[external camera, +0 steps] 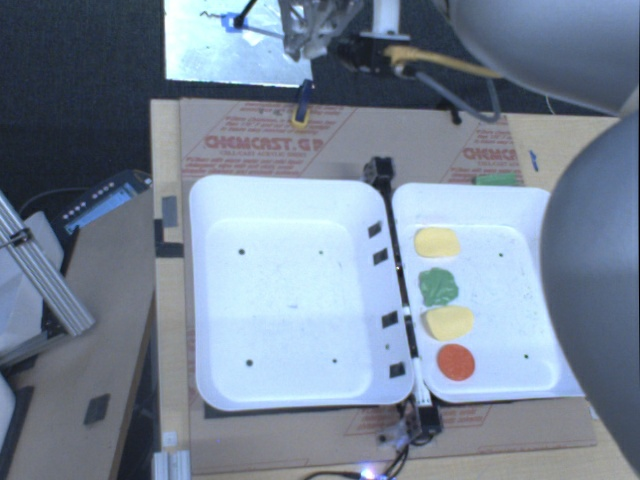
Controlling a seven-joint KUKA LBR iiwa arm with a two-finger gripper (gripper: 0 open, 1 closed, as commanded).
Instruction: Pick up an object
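While the arm (540,38) sits high at twelve to two o'clock, its gripper (305,33) hangs beyond the far edge of the bench, well apart from both bins; whether the fingers are parted or closed cannot be told, and nothing is seen held. Judged step: approach. The right bin (520,218) holds four candidates in a column along its nine o'clock wall: upper yellow piece (437,242), green piece (438,286), lower yellow piece (449,322), red disc (457,362). Recommendation: target the red disc, having a neighbour on one side only, descending vertically and clear of the dividing wall. The left bin (285,288) is bare white plastic. Both rest on a printed cardboard sheet (265,138) over a wooden bench (120,368).
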